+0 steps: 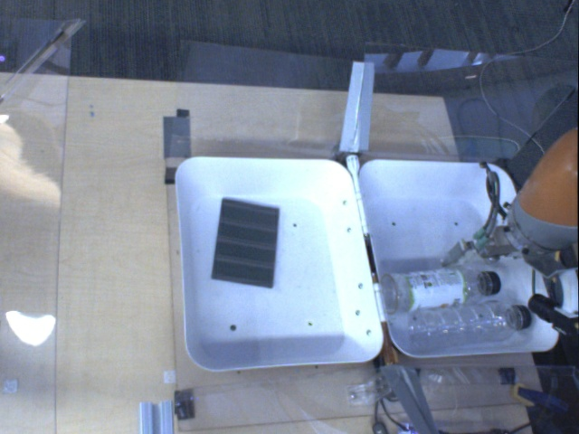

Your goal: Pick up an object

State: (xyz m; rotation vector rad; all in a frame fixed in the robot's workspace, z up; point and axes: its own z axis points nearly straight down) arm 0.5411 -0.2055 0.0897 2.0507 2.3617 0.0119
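Observation:
A dark ribbed rectangular pad (245, 242) lies flat in the left bin (271, 355). In the right bin (407, 188) a clear bottle with a white label and a black cap (437, 289) lies on its side. A second clear bottle (461, 322) lies just in front of it, along the near wall. The arm with its orange band (550, 193) leans in from the right, and my gripper (465, 252) hangs low just above the labelled bottle's right half. I see nothing held in it.
A metal post (356, 107) stands behind the seam between the two bins. Cables run along the arm at the right bin's far right corner. The wooden bench (99, 242) spreads out left of the bins.

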